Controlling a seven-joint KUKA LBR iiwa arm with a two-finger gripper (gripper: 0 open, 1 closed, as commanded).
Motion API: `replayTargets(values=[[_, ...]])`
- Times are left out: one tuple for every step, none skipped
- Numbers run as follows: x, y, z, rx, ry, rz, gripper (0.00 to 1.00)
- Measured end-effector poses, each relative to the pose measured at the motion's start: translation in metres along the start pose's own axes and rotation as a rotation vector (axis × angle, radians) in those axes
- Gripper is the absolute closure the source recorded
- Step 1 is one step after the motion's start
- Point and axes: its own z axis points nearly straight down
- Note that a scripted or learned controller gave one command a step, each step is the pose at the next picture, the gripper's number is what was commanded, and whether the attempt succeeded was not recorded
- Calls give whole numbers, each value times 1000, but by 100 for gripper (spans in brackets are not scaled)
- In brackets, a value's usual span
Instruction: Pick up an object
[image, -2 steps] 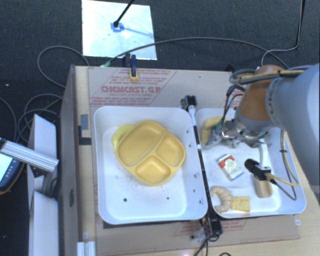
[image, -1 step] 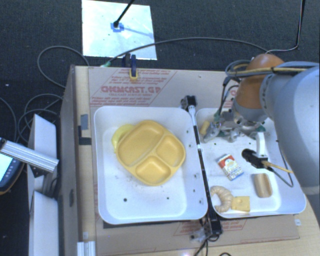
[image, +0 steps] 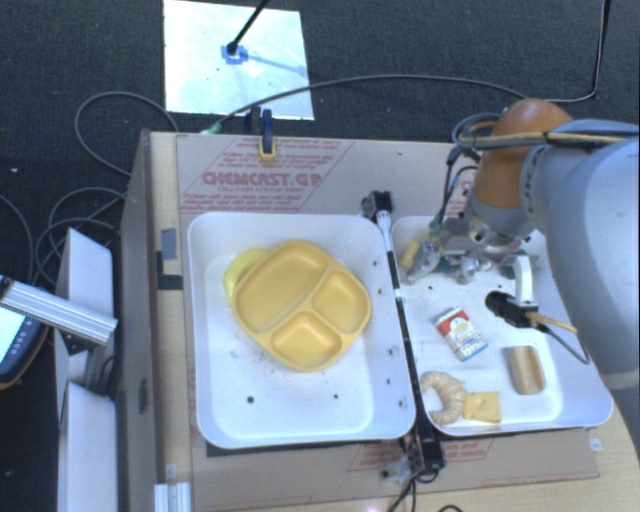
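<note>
At the lower right of the frame I see the right bin (image: 590, 405) holding a pale ring pastry (image: 444, 394), a yellow wedge (image: 484, 407), a tan block (image: 525, 369) and a small red-and-white carton (image: 460, 332). Higher up, the gripper (image: 455, 262) sits low over that bin's upper left corner; its grip I cannot tell. At centre, a yellow divided tray (image: 300, 303) lies in the left bin (image: 215, 400).

Dark carpet floor (image: 420, 45) (cables (image: 110, 110) trailing) surrounds the bench (image: 300, 165).
</note>
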Motion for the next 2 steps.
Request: replayTargets(values=[[1,0,0,-2,-3,1,0],[1,0,0,-3,-5,2,0]])
